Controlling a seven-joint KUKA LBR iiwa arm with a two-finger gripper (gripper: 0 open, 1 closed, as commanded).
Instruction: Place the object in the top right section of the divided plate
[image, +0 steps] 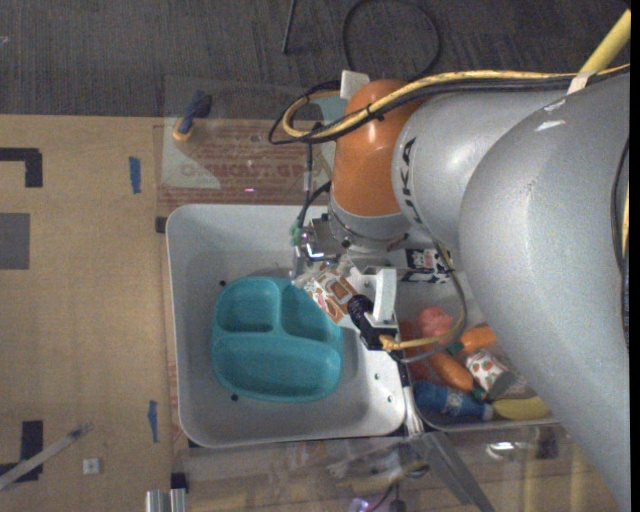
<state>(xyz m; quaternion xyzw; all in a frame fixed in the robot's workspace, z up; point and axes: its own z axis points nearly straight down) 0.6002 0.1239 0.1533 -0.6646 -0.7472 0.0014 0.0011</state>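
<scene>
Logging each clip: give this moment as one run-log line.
gripper over divided plate's top right edge | small packet at fingers | grasp unclear | not yet placed

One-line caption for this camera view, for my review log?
KUKA arm's gripper holds a small patterned object at the teal divided plate's upper right edge in the left white bin.

Bulky grey arm (520, 200) with an orange band (365, 150), yellow cable (450, 78) looped along it.
</scene>
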